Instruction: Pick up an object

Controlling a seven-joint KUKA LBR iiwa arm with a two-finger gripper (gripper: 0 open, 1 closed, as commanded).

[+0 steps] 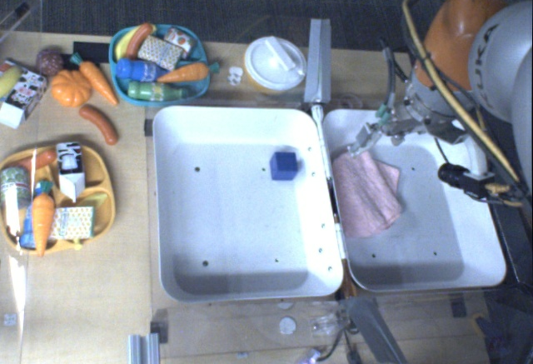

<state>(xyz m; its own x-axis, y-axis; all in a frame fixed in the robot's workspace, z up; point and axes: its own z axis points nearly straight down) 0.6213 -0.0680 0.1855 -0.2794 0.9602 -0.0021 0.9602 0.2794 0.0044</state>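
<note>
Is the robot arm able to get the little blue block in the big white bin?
Probably yes. The blue block sits alone in the left bin with nothing on top of it. The end effector is over the pink cloth in the right bin, so it must cross over.

The arm (500, 37) is showing a rounded grey casing with an orange band (454, 25) bulging above the wrist. Yellow and black cables (450, 104) are looping around the band and running down its side. The wrist is carrying dark metal hardware with a black fitting (456, 177), tapering to a slim gripper (360, 143).
</note>
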